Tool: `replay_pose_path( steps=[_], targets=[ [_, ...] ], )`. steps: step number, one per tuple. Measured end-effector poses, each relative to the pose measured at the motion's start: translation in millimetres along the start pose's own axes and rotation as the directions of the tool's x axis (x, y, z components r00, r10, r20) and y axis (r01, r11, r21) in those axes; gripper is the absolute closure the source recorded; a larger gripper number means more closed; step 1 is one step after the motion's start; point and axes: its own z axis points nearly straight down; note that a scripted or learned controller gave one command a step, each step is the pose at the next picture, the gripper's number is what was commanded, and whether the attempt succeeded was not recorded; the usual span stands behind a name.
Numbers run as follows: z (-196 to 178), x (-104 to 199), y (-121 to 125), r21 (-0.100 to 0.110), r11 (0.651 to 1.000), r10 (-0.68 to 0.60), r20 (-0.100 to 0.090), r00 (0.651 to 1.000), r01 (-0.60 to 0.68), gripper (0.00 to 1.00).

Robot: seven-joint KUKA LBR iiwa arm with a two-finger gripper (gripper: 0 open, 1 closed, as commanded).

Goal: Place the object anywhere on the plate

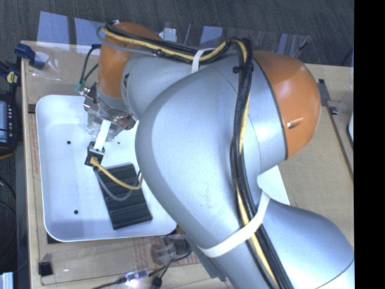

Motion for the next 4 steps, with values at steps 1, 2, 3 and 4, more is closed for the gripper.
replay_pose_path(
  steps=[1,2,3,4],
  targets=[
    [-116,-12,8,-0.007,0.996,-0.091,-0.005,0.996,0.090,1.00],
    [-131,-70,-36,-0.003,0.898,-0.440,0.001,0.898,0.440,1.00],
    [-49,-5,3,-0.004,0.957,-0.289,0.000,0.957,0.289,1.00],
    [-153,-38,8,-0.009,0.809,-0.588,0.002,0.809,0.588,1.00]
  ],
)
